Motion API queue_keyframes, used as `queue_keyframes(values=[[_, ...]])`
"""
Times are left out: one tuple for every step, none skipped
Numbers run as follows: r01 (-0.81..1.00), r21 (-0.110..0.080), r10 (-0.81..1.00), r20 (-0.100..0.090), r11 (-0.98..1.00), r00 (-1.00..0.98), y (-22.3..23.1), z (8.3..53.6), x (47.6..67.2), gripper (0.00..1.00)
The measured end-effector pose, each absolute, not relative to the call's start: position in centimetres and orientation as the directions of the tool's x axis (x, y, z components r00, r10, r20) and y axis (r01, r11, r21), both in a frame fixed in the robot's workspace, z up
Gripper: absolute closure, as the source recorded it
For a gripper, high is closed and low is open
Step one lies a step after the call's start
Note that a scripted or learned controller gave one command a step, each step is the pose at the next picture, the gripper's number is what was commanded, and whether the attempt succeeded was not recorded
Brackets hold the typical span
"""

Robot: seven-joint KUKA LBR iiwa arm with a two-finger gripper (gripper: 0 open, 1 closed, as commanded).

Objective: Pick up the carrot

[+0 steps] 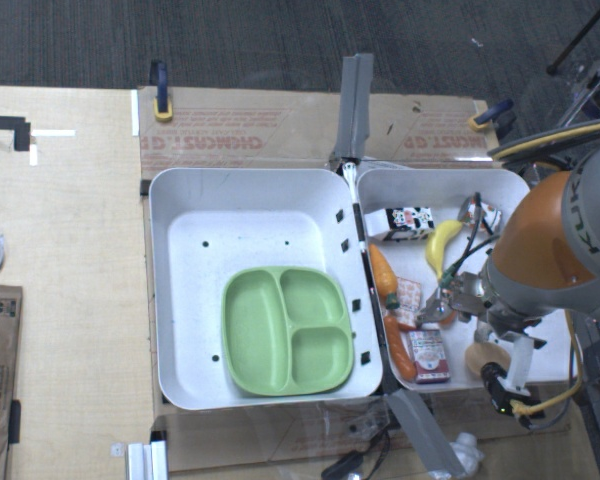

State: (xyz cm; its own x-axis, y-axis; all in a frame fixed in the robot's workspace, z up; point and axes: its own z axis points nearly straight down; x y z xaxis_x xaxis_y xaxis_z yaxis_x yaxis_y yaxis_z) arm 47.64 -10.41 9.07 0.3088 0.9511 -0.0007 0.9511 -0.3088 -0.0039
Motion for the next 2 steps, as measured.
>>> queue_keyframes(values=[[0.950, -0.005, 0.950, -0.001, -0.313, 0.313, -10.5, 9.9, 47.7, 1.00], [0.999, -0.002, 0.999, -0.001, -0.040, 0.040, -2.4, 19.1, 47.8, 1.00]])
